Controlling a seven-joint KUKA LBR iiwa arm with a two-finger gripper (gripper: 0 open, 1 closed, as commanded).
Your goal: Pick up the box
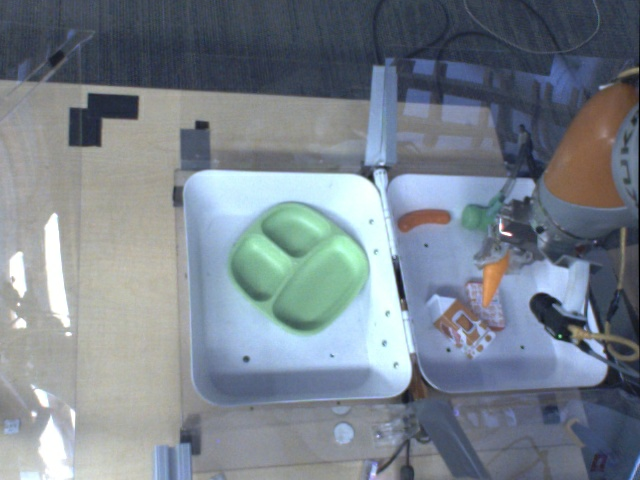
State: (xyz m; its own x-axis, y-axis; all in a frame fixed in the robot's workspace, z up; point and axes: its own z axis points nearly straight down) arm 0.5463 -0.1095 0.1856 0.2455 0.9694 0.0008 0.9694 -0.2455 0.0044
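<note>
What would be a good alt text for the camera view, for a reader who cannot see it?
A grey robot arm with an orange band reaches into the right white bin, above a small orange-and-white box, an orange carrot, a red-orange sausage and a green toy. The left white bin holds a green divided plate.

You see a pale wooden worktop (pixel 110 298) carrying two white bins: left bin (pixel 215 368) and right bin (pixel 520 368), side by side.

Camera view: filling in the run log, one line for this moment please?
pincer over right bin | box flat on bin floor, not held | carrot beside box | green plate in left bin
</note>
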